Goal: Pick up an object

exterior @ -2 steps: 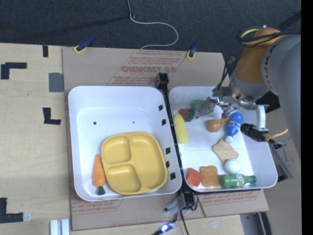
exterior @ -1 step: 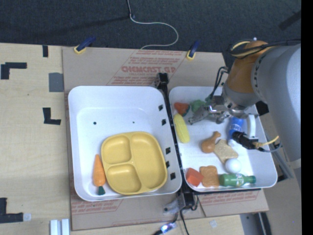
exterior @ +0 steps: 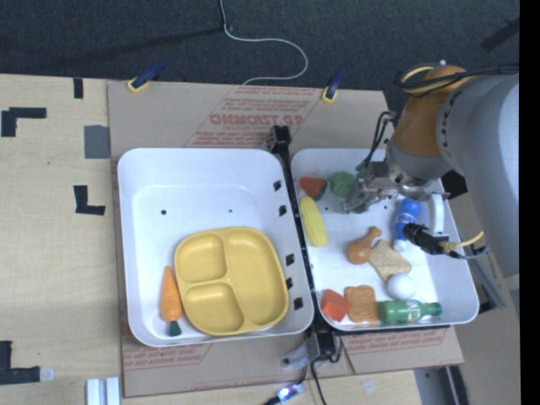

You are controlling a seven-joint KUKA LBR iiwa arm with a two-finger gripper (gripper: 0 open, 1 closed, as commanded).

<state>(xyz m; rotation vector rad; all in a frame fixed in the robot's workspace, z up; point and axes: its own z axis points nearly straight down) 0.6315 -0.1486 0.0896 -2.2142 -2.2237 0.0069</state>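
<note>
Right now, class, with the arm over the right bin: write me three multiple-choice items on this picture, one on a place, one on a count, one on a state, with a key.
1. Where does the carrot lie?
A. In the left bin, beside the yellow plate
B. In the right bin, beside the corn
C. On the plate

2. How many compartments does the plate have?
A. Two
B. Three
C. Five

3. How does the green bottle rest?
A. Upright
B. On its side
C. Between the gripper's fingers

Key:
1 A: the carrot lies along the plate's left edge, on the left bin's floor.
2 B: two compartments sit above one larger one.
3 B: it lies flat along the right bin's near wall, far from the gripper.
</note>
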